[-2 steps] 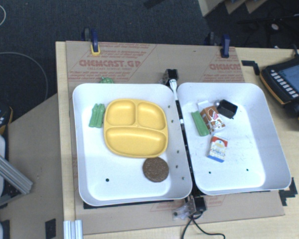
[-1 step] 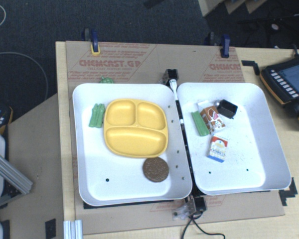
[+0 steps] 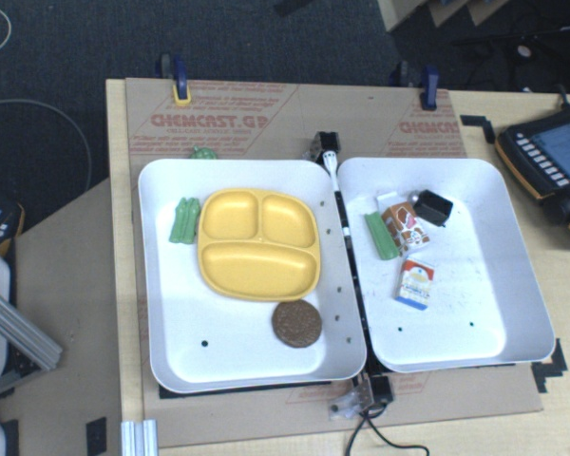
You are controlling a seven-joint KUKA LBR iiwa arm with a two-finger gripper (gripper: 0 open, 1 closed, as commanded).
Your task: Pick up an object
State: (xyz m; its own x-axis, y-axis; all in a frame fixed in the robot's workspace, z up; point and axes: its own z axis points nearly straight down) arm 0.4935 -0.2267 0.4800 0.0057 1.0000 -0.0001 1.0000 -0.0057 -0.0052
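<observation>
The right bin (image 3: 475, 321) holds a green pod-shaped piece (image 3: 380, 235), a brown and white packet (image 3: 405, 224), a small black block (image 3: 432, 207) and a little red, white and blue carton (image 3: 416, 284). In the left bin (image 3: 171, 350) lies a yellow divided plate (image 3: 259, 243) with a green bean-like piece (image 3: 184, 221) at its left and a brown round cookie (image 3: 296, 323) just below it.
A small green item (image 3: 203, 154) rests on the cardboard behind the left bin. Two blue clamps (image 3: 180, 75) (image 3: 428, 89) hold the board's far edge. A teach pendant (image 3: 547, 155) lies at the right, and a cable (image 3: 366, 416) runs off the front.
</observation>
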